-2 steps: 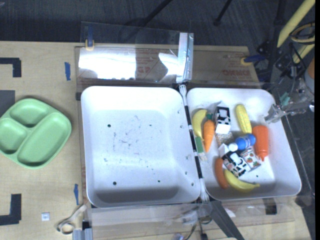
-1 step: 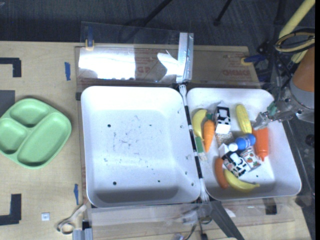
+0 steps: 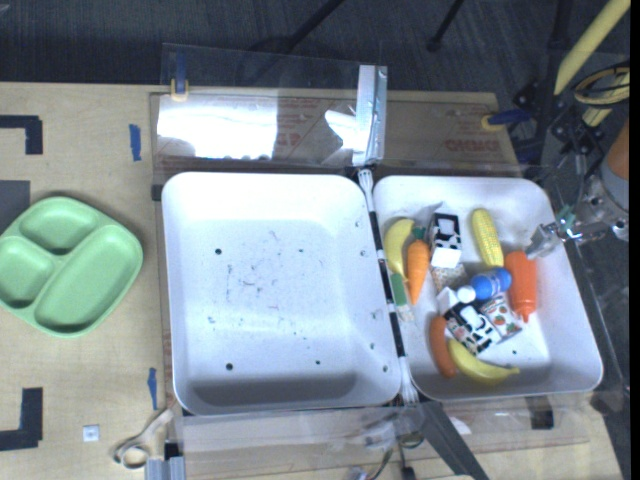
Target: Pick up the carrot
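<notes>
Carrot (image 3: 416, 269): an orange carrot with a green end is seen lying lengthwise in the right bin (image 3: 570, 358), at about nine o'clock of that bin's floor, just beside the divider between the bins. Its green end is pointed toward six o'clock.

Neighbours of the carrot: a yellow banana (image 3: 398, 237) is touched on its eleven o'clock side; a small white block (image 3: 445, 259) is lying just beside it at three o'clock.

Gripper (image 3: 553, 232): it is seen at the right bin's two o'clock edge, over the rim, well apart from the carrot. Nothing is seen between its fingers; whether the jaws are spread or pressed together cannot be told, as the metal parts are small and blurred there.

Arm (image 3: 618, 168): a part is seen at three o'clock of the view, beyond the bin's rim.

Other contents of the right bin: a corn cob (image 3: 487, 236) at twelve o'clock, a larger orange piece (image 3: 521, 283) at three o'clock, a blue-capped item (image 3: 489, 286) at the centre, a black-and-white patterned box (image 3: 470, 324) and a second banana (image 3: 480, 366) at six o'clock.

Left bin (image 3: 190, 268): a white floor with small dark marks is shown.

Green plate (image 3: 66, 265): a three-compartment plate is placed on the bench at nine o'clock of the left bin, apart from it.
</notes>
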Controlling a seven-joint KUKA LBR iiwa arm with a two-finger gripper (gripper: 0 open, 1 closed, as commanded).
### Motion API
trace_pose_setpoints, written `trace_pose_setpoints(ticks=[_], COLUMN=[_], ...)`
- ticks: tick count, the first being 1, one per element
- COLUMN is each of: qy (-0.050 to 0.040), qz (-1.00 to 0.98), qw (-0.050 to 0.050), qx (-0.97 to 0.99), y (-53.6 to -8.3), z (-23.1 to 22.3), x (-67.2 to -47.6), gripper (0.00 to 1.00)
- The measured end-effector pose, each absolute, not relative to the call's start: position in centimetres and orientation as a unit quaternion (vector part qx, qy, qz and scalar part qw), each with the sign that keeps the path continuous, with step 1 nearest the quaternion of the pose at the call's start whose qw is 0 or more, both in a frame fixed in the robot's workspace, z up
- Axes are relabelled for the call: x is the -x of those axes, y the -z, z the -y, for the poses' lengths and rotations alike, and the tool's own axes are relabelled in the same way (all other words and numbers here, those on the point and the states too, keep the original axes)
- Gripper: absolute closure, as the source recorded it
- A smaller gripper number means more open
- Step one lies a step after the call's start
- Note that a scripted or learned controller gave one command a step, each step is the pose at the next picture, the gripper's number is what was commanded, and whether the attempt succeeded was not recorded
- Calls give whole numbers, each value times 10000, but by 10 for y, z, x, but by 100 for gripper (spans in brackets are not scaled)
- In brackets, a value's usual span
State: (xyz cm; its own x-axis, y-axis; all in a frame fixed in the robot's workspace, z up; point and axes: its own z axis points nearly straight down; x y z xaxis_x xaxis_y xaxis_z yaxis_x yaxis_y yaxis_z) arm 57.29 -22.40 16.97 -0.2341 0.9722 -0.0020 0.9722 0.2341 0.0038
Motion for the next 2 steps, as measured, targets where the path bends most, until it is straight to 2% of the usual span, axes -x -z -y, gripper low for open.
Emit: trace_pose_setpoints(ticks=[1,2], qy=[-8,-7], qz=[-8800,-9121], qw=[29,35], qx=[-4749,-4099], y=[-210,-203], z=[223,225], x=[-555,-593], gripper=[100,100])
